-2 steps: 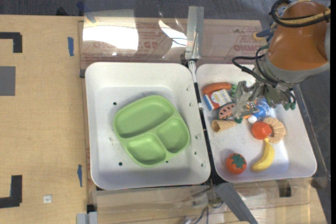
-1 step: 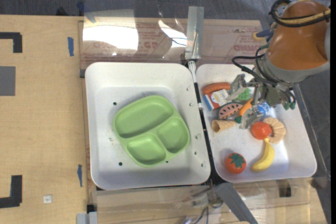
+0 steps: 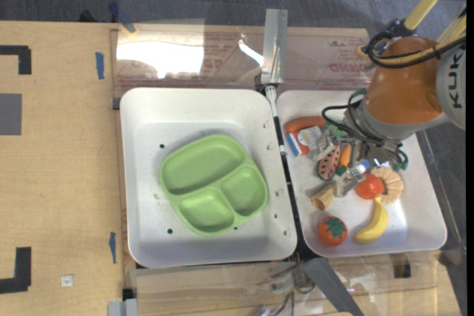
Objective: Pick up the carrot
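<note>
Grey arm (image 3: 404, 85) w/ its orange band sits highest, closest to the lens, coming in over the right bin's (image 3: 433, 233) far right corner. Left bin (image 3: 141, 115) carries just a green divided plate (image 3: 213, 183), mid-bin. Right bin is cluttered. The carrot (image 3: 304, 123), as best I can judge the orange tapered piece, lies near the far left corner, just beside a white-and-blue packet (image 3: 311, 138). A banana (image 3: 372, 222) and tomato (image 3: 333, 231) lie toward the near edge. Pincer (image 3: 355, 163) hangs mid-bin over a knot of small toys, near the carrot but not on it. Can't tell how far open it is, the wrist and cables hide it, and nothing is visibly held. To do this step well, imo: shift toward the far left corner, line up across the carrot's narrow width, and come down clear of the packet and the bin wall.
</note>
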Available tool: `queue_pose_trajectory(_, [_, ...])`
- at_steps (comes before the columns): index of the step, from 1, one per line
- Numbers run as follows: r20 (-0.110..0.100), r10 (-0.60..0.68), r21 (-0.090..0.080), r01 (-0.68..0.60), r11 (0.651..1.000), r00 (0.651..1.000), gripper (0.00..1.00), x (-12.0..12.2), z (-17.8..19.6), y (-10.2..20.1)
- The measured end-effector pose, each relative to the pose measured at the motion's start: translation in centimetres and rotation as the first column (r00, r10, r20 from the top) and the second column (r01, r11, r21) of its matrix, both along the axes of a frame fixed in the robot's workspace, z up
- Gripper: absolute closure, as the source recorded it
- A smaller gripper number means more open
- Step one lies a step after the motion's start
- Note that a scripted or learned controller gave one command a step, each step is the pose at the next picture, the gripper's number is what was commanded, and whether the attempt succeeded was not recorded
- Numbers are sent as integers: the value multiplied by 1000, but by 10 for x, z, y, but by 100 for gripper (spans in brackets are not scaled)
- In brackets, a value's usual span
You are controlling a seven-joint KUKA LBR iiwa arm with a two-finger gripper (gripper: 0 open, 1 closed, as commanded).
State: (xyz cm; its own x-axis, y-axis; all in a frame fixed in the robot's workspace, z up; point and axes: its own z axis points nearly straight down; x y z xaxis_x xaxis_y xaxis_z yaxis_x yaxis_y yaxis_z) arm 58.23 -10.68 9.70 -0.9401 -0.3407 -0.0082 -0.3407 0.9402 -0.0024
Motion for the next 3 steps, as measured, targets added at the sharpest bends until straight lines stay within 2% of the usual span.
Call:
queue_pose_trajectory(1, [6,-147,2,147,989,989,0,-51,-7,-26])
queue_pose_trajectory(2, [20,-146,2,146,989,989,100,-46,7,-25])
queue_pose_trajectory(3, [7,-271,4,271,962,962,100,31,-6,-75])
